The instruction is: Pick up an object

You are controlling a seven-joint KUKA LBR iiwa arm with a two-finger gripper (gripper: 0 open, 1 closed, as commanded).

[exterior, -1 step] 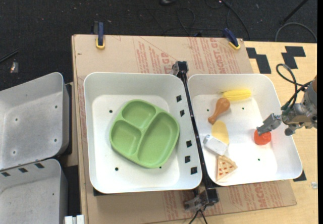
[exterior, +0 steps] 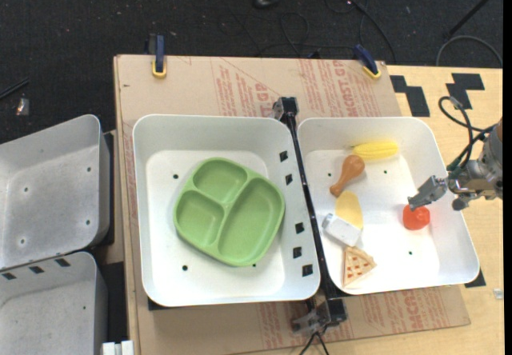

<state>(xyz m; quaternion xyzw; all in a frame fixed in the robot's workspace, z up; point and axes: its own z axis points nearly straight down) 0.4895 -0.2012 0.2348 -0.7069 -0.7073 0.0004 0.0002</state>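
Note:
The right bin [exterior: 448,265] holds several toy foods. A yellow corn cob [exterior: 376,150] lies at the back, with a brown drumstick [exterior: 346,174] in front of it. Further forward are a yellow cheese wedge [exterior: 349,208], a small white block [exterior: 342,230] and a pizza slice [exterior: 357,265]. A red tomato-like piece [exterior: 415,217] sits toward the bin's right side. My gripper [exterior: 444,197] reaches in over the right rim and is open. Its left finger [exterior: 426,193] hangs just above the red piece, and nothing is between the fingers.
A green divided plate [exterior: 230,210] lies in the left bin [exterior: 152,265]. A black divider [exterior: 300,193] runs between the bins. Two white lids [exterior: 48,177] lie off the bench at the left. Cables trail at the far right.

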